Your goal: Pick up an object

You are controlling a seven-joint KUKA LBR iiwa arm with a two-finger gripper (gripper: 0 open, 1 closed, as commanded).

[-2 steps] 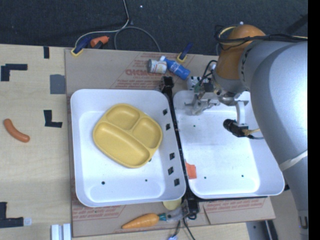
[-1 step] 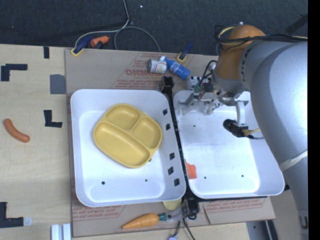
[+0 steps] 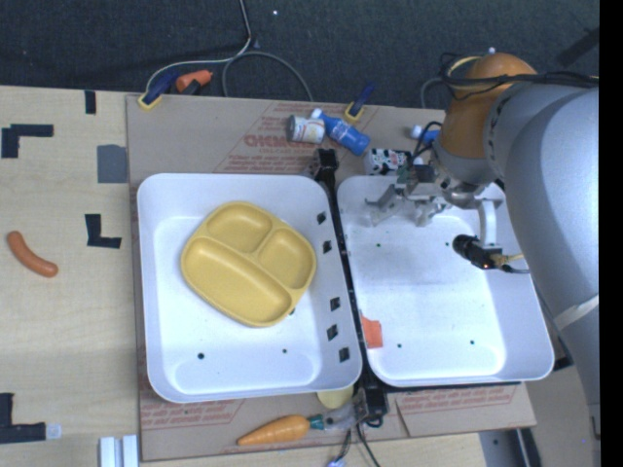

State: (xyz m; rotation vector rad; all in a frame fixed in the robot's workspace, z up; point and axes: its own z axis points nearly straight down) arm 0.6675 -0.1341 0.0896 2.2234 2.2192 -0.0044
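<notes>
A yellow divided plate (image 3: 249, 262) lies in the left bin (image 3: 161, 358), tilted across its middle and well apart from the arm. Against the left wall of the right bin (image 3: 531, 358), near the front, leans a small orange piece (image 3: 372, 333). The jaws (image 3: 401, 205) hang low over the back of the right bin, near its far rim, with metal fingers (image 3: 382, 202) pointing toward the left; whether they are released or clenched cannot be told from above, and nothing can be seen between them. Behind them the grey arm (image 3: 560, 183) comes in from the right, its orange band (image 3: 467, 115) above the wrist. Outside the bins, on the brown cardboard that covers the desk (image 3: 58, 358), a blue and white bottle (image 3: 331, 129) lies on its side just behind the two bins. A toy carrot (image 3: 274, 431) lies on the cardboard in front of the left bin, and a toy sausage (image 3: 31, 254) lies on the bare desk far to the left. An orange and blue clamp (image 3: 173, 85) grips the back left corner of the cardboard.
</notes>
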